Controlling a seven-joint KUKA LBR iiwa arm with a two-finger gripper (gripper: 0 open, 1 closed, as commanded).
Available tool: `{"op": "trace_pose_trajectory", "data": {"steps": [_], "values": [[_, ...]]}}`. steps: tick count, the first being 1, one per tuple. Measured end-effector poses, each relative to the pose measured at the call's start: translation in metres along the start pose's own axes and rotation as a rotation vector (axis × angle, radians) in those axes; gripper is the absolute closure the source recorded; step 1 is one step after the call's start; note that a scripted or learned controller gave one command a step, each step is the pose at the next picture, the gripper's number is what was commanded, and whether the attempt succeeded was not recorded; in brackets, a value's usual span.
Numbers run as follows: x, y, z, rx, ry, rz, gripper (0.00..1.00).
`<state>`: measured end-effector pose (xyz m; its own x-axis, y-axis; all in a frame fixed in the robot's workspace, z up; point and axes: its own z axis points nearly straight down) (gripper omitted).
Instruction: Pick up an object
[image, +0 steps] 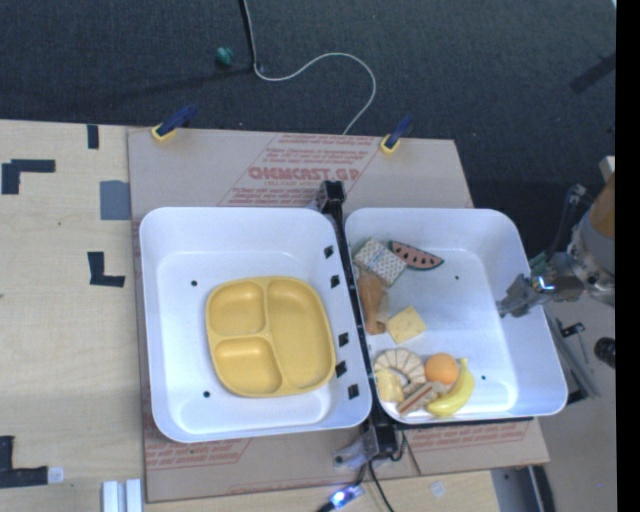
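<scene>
Hovering at the right bin's outer rim, claw low over the edge; cannot tell whether wide or narrow, nothing seen between it. Lying in that bin, bunched along the left wall and front corner: watermelon slice, checkered wedge, brown piece, cheese block, orange touching banana, and sliced rounds. Resting in the left bin: yellow divided plate. Bearing both bins, the bench.
</scene>
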<state>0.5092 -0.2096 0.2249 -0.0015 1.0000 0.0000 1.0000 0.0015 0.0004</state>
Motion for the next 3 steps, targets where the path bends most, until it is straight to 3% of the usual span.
{"op": "trace_pose_trajectory", "data": {"steps": [1,3], "values": [[0.058,0.013,0.005,0.002,0.001,-0.005,1.00],[0.158,0.069,0.003,0.000,0.001,-0.005,1.00]]}}
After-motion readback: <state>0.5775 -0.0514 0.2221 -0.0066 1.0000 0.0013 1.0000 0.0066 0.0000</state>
